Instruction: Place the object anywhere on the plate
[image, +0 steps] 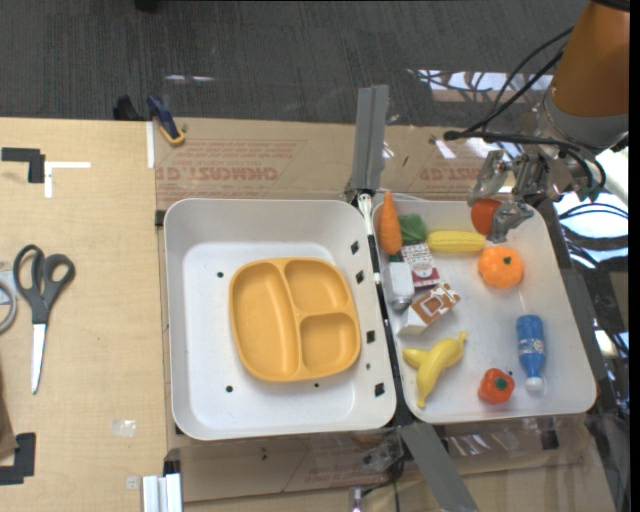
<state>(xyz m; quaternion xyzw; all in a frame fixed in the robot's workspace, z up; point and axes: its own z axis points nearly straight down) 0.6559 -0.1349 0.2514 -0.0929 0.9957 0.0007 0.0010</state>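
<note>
A yellow-orange plate with three compartments lies in the left bin. My gripper is over the back right corner of the right bin, far from the plate. A small red round object sits right at the gripper and is partly covered by it. I cannot tell whether the gripper touches it or only hangs above it. An orange lies just in front of the gripper, and a corn cob lies to its left.
The right bin also holds a carrot, a green item, a small carton, a banana, a blue bottle and a red pepper. Scissors lie on the bench at far left.
</note>
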